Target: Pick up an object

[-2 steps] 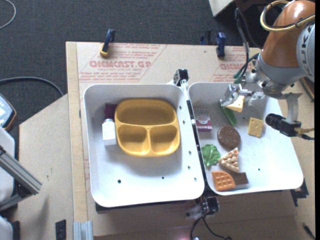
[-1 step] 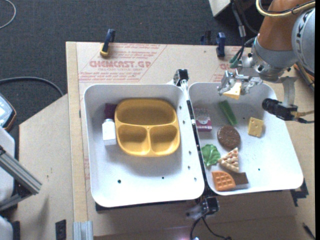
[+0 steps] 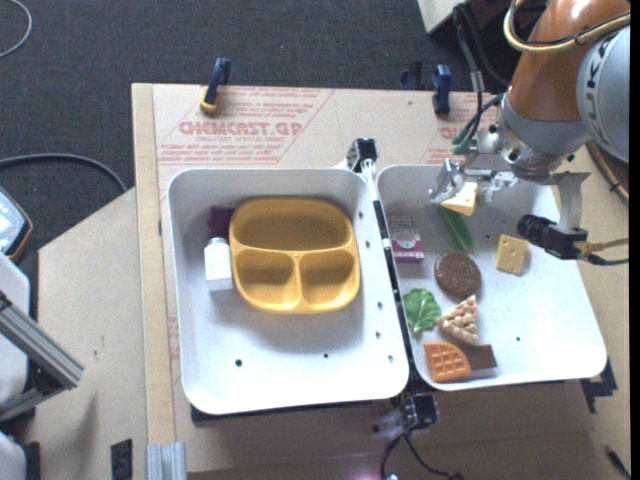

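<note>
Camera view, the one feed I've got: gripper (image 3: 466,190) sits over the back of the right bin (image 3: 575,313), with a pale yellow wedge (image 3: 461,203) pinched between its fingers, which are closed most of the way onto it. The wedge looks lifted off the bin floor, though at this slant I can't swear to the gap underneath. I read it as toy cheese: light, stiff, probably smooth plastic, so slip is my worry more than crushing. The hold looks to be near the top of the wedge; flat faces would be the better place than the slanted ones.

Other candidates in the same bin: green pepper-like strip (image 3: 458,230) just below the gripper, second cheese slab (image 3: 512,255) to its right, brown round patty (image 3: 458,274), lettuce leaf (image 3: 421,309), pizza-like slice (image 3: 461,320), waffle (image 3: 447,362) overlapping a brown bar (image 3: 484,357), small red-and-white packet (image 3: 405,241) by the dividing wall.

Left bin (image 3: 190,338) holds a yellow divided tray (image 3: 295,254) and a small white bottle (image 3: 218,264) touching its left edge.

Hard to make out: a dark purple item behind the bottle is mostly hidden by the tray. Fingertips blur into the wedge, so exact contact points are unclear. Upper arm is cut off at the frame's right.
</note>
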You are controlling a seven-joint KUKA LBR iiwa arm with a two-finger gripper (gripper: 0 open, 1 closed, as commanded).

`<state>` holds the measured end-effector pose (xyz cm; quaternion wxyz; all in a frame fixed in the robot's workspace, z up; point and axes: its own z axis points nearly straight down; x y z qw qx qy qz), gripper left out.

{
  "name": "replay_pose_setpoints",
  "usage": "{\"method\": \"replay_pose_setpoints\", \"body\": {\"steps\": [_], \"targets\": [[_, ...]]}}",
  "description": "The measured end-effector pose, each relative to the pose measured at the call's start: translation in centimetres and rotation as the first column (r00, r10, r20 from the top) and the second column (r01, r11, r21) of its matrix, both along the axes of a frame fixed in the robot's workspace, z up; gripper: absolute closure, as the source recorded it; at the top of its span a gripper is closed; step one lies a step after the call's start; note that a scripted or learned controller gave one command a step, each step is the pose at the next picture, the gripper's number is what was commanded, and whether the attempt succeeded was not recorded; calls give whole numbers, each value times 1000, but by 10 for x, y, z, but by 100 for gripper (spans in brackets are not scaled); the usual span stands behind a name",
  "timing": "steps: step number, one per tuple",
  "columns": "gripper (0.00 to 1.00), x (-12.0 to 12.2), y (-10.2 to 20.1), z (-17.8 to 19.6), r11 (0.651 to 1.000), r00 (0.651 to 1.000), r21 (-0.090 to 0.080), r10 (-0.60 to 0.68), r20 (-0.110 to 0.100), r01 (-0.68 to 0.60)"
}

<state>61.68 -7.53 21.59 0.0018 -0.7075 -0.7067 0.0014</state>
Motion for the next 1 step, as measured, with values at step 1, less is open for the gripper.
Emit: {"method": "replay_pose_setpoints", "body": {"steps": [1], "targets": [[100, 9, 0, 20, 1000, 1000, -2, 2, 10, -2]]}}
